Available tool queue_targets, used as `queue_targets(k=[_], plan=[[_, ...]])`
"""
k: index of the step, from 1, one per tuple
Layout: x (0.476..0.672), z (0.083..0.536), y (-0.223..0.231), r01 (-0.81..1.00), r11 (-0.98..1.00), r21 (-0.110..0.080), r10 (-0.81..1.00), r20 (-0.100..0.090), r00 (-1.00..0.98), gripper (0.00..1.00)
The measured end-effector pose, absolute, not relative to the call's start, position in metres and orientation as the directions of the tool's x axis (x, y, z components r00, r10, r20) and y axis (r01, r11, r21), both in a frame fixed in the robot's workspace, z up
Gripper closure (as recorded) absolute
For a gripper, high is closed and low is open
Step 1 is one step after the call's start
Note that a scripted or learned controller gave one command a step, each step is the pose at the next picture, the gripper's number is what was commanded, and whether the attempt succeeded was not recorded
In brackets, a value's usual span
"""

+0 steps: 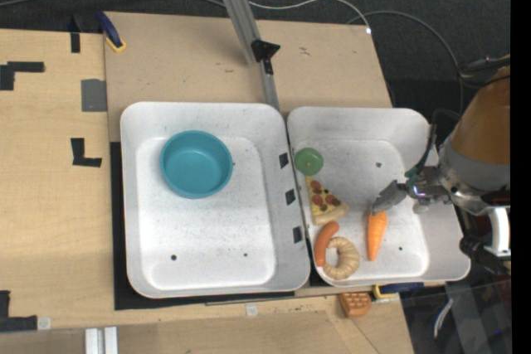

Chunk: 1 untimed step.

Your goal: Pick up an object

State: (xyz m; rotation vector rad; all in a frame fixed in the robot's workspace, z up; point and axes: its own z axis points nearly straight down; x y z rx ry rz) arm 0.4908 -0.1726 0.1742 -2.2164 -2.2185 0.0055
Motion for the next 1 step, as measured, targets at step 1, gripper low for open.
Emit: queue_targets(k=[1], plan=[[0.4887,0.1113,-0.1770,1.000,0.000,-0.009,1.000,0.002,0.000,0.00]])
